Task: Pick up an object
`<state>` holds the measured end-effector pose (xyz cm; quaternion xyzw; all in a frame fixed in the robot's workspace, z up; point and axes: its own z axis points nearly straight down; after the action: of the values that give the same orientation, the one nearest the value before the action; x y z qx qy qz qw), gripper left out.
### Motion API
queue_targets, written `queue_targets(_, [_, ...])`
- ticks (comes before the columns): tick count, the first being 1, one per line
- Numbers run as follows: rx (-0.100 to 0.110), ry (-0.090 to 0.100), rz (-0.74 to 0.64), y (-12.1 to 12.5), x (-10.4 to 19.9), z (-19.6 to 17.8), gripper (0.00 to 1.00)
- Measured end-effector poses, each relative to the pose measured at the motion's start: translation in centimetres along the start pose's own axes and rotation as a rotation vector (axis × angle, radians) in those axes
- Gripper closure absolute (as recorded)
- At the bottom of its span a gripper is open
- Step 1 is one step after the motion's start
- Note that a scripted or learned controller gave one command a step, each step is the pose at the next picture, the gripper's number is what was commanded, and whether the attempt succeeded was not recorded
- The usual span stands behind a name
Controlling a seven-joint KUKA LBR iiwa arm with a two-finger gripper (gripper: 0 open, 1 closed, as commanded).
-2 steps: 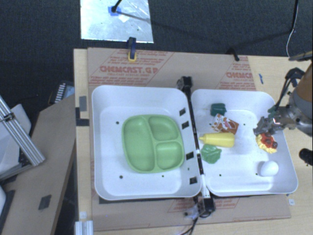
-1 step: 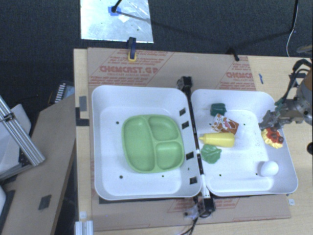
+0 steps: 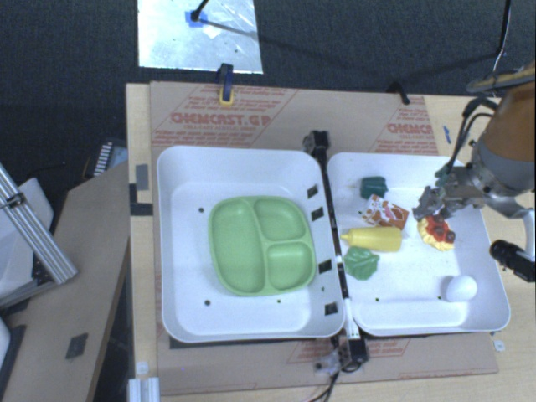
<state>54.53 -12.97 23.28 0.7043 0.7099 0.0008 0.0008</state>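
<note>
Your end effector point(image 3: 432, 208) sits right of frame, low over the red-yellow toy point(image 3: 437, 233) in the right bin point(image 3: 481, 308) — likely lining up a grasp. Its opening and grip — can't tell.

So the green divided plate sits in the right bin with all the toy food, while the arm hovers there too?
Not quite. The camera view shows the green divided plate in the left bin; the toy food and the gripper are at the right bin.
</note>
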Motion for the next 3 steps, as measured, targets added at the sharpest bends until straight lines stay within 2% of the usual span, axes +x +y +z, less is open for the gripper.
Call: queue_targets(3, [0.001,0.002,-0.002,3.6,16.1,2.5,1.0])
